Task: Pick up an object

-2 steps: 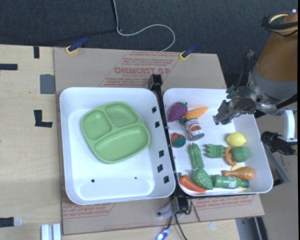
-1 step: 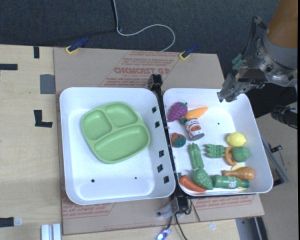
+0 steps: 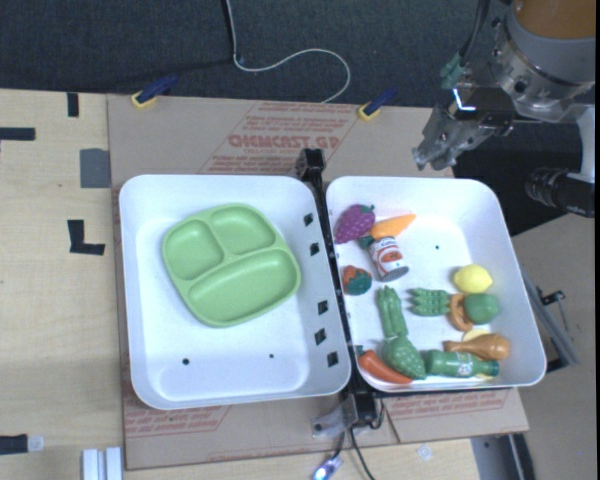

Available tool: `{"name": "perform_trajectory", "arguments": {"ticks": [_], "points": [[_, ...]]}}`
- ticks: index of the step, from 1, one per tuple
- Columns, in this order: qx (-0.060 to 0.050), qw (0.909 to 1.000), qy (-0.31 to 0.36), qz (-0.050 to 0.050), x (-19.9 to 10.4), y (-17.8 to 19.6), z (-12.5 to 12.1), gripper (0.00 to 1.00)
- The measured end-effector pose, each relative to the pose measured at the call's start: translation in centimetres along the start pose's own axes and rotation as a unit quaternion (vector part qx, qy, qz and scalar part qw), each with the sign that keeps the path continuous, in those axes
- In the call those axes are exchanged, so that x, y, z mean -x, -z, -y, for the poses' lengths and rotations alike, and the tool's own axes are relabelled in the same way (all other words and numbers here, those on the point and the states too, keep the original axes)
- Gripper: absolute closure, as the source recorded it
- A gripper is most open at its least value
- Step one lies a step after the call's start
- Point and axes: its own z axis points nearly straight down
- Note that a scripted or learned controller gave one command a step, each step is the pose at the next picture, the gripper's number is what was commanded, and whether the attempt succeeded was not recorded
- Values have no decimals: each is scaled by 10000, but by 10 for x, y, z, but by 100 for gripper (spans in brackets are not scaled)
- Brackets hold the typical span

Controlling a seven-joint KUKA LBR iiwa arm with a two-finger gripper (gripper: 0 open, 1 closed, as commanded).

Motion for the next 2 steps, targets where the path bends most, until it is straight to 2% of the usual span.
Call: {"name": "perform_trajectory", "arguments": {"ticks": [1, 2], "points": [[6, 10000, -43, 5, 20, 83, 60, 100], [-127, 9999, -62, 8, 49, -70, 67, 100]]}}
